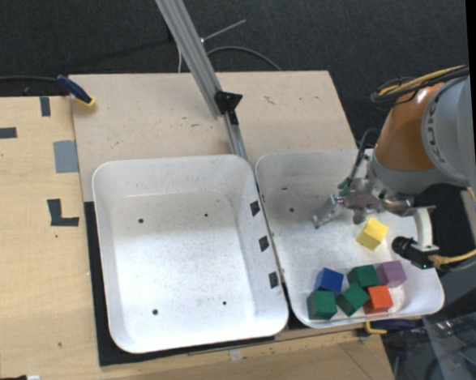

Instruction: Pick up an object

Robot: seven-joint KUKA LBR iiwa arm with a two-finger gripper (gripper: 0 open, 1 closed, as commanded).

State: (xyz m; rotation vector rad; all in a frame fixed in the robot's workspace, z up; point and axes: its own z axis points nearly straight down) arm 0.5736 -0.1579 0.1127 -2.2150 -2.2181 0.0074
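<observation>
Two shallow white bins sit side by side on the bench. The left bin [181, 254] has a speckled floor with a few dark dots on it. The right bin [303, 185] holds all the blocks, gathered toward its near right corner. A yellow block [372, 233] lies on its own, a little farther back than the rest and tilted so that one corner points toward the cluster. Nearer, a blue block [329, 280] sits at the left of the group, with a green block [322, 304] just in front of it and touching a second green block [352, 299]. A third green block [363, 277] sits behind these, beside a purple block [392, 273] at the right, and an orange block [379, 298] lies in front of the purple one, close to the bin's near wall. The arm [417, 140] reaches in from the right, its orange band above the wrist, and the gripper [327, 214] hangs low over the middle of the right bin, pointing left, just beside the yellow block and on its far left. No block sits between its fingers; whether they are spread or closed cannot be told from this angle.
</observation>
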